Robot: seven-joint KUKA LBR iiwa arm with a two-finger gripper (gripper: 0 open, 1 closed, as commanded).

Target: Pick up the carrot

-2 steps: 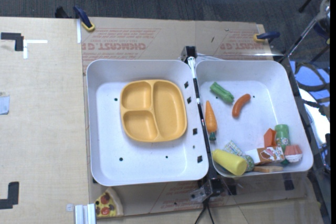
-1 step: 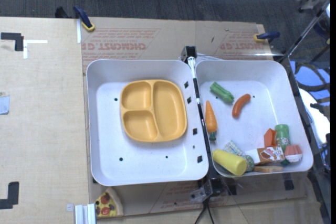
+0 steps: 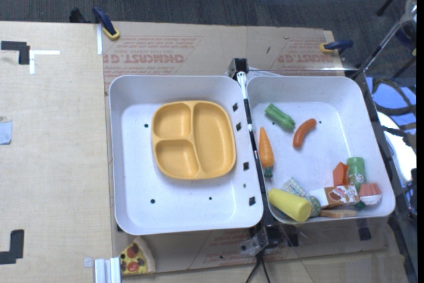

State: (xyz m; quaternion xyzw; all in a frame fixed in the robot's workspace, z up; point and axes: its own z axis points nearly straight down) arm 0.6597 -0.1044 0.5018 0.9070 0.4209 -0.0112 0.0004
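Lying along the left wall of the right-hand bin (image 3: pixel 358 99), just right of frame centre, the carrot (image 3: pixel 265 148) points its orange tip toward the top of the frame and its small green stub toward the bottom. Nothing touches it. A green vegetable (image 3: pixel 280 116) sits just above and to its right, and an orange-red sausage (image 3: pixel 304 132) lies tilted beside that. Lower in the same bin, a yellow cylinder (image 3: pixel 290 204) rests at the bottom left corner, with a small wrapped packet (image 3: pixel 296 187) just above it. A cluster of small packages (image 3: pixel 351 192) and a green bottle (image 3: pixel 356 169) crowds the bottom right corner.

The left-hand bin (image 3: pixel 132 209) holds a yellow divided plate (image 3: pixel 194 139) with three compartments, set in its upper middle. Both bins stand on a cardboard sheet (image 3: pixel 172 53) on the bench (image 3: pixel 46 162). A toy pizza slice (image 3: pixel 135 259) lies on the cardboard below the left bin, near the bottom edge. As for the pincer, I cannot tell whether it is spread or pressed together.
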